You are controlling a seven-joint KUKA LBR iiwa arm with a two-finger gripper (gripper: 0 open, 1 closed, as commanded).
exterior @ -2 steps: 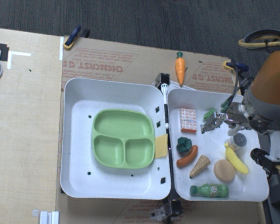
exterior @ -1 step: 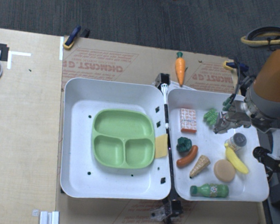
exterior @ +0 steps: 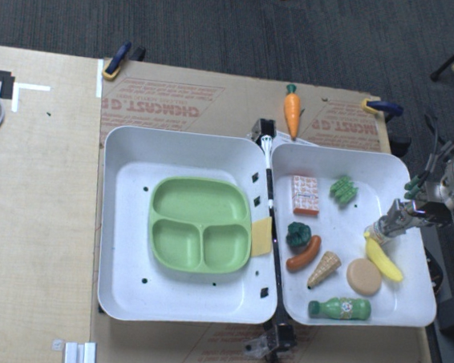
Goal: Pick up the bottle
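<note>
The bottle (exterior: 340, 309) is green with a pale label and lies on its side at the front edge of the right bin (exterior: 389, 171), cap pointing left. My gripper (exterior: 385, 230) hangs over the right side of that bin, just above the upper end of a yellow banana (exterior: 384, 261). It is well above and to the right of the bottle, and nothing shows between its fingertips.
The right bin also holds a striped pink block (exterior: 304, 195), green leafy pieces (exterior: 343, 189), a broccoli (exterior: 298, 234), a sausage (exterior: 302, 254), a cone (exterior: 323, 268) and a tan round (exterior: 364, 276). A green divided plate (exterior: 201, 225) sits in the left bin (exterior: 117, 230). A carrot (exterior: 292, 111) lies behind.
</note>
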